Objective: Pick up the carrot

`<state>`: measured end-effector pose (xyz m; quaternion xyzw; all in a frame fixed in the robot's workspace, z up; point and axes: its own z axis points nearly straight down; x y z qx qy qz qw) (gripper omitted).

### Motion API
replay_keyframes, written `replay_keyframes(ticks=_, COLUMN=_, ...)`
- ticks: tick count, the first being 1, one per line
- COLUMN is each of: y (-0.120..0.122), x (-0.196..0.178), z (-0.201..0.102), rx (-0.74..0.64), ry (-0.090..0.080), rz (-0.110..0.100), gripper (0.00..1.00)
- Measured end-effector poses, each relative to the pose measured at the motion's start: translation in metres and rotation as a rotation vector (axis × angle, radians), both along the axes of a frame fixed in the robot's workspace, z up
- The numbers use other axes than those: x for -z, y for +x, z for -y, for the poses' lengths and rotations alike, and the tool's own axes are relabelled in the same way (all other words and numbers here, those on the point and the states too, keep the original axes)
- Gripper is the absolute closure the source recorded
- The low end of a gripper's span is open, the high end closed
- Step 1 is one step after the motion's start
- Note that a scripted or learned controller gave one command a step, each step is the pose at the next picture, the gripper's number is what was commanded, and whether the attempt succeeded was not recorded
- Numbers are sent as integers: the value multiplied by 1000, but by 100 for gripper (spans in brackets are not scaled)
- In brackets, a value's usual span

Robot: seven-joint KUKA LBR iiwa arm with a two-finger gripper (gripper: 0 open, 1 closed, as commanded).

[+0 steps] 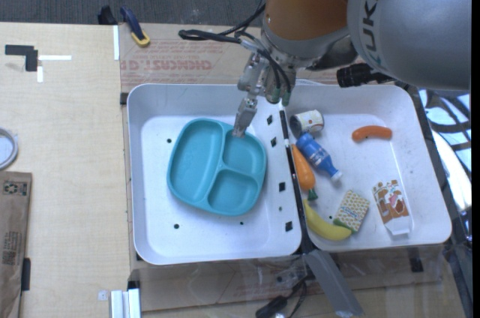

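The carrot is orange with a green tip and lies in the right bin against its left wall, pointing toward the front. A blue bottle rests right beside it. My gripper hangs over the left bin, at the far upper edge of the blue divided plate. It is left of the carrot and a bit farther back, across the wall between the bins. Nothing shows in its grasp.
The right bin also holds a white cup, an orange sausage, a banana, a snack packet and a small carton. The arm's bulk hangs over the back of both bins.
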<state>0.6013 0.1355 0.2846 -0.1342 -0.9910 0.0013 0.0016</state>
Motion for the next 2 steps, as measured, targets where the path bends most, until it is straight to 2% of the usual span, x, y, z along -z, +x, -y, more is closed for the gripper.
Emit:
replay_keyframes(ticks=1, y=-74, x=71, z=137, rx=-48, ry=2, rz=-1, gripper=0)
replay_keyframes(ticks=2, y=-113, x=96, z=141, rx=-481, ry=5, rz=-1, gripper=0)
